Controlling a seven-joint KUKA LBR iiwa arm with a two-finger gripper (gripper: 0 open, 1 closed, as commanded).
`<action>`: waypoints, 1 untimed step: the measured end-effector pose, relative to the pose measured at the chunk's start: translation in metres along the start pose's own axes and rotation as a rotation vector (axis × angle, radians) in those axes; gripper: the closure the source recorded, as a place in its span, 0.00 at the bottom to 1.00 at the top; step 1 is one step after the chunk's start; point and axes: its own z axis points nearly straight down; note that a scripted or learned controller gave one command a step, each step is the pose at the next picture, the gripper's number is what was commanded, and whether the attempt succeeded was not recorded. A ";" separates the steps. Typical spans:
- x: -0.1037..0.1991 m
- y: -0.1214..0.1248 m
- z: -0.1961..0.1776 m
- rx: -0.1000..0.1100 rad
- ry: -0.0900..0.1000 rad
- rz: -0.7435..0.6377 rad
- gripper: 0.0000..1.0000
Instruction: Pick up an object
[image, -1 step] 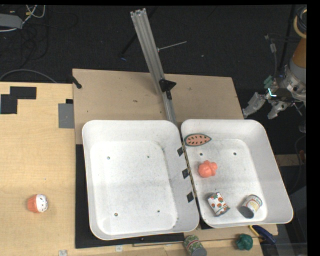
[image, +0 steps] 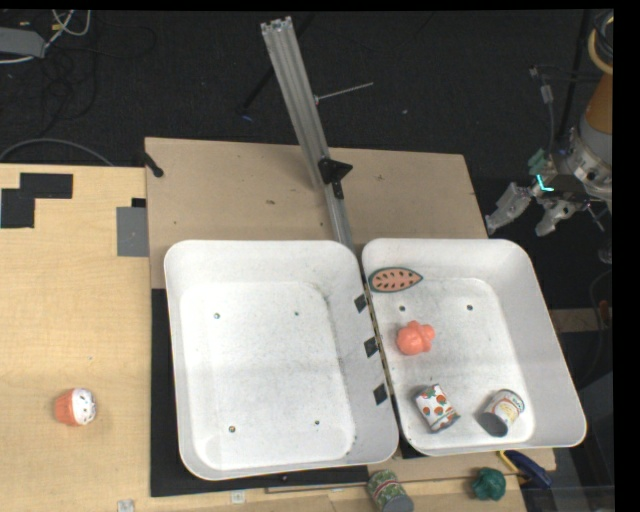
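My gripper (image: 530, 207): off the bench, past the far right corner of the right bin, hanging over dark floor. The 2 fingers are spread apart with nothing between them.

My arm (image: 600, 120): comes in from the right edge; the orange band shows above the wrist.

Right bin (image: 545, 300): shallow, white, and it carries all 4 things I could pick.

Watermelon slice toy (image: 396, 279): flat, red with a green rim, lying near the far left corner of the right bin, close to the wall shared with the other bin.

Orange-red soft toy (image: 415, 338): near the left wall of the right bin, about midway down it, apart from the slice.

Patterned small can (image: 435, 408): white with red spots, tipped on its side near the near left corner of the right bin.

Tin can (image: 502, 411): lying on its side, open dark end toward the near edge, near the near right corner, just beside the patterned can but not touching it.

Left bin (image: 200, 270): white, side by side with the right bin.

Wooden table (image: 60, 300): to the left of the bins; a round orange and white ball (image: 75, 407) sits on it near its near edge.

Bench front edge: a green toy (image: 488, 484) and a small dark jar (image: 385, 489) sit outside the bins, below the right bin.

Metal rail (image: 305, 120): runs from the far side down to the gap between the 2 bins.
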 end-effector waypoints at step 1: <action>0.005 0.010 0.053 0.003 0.001 0.000 0.00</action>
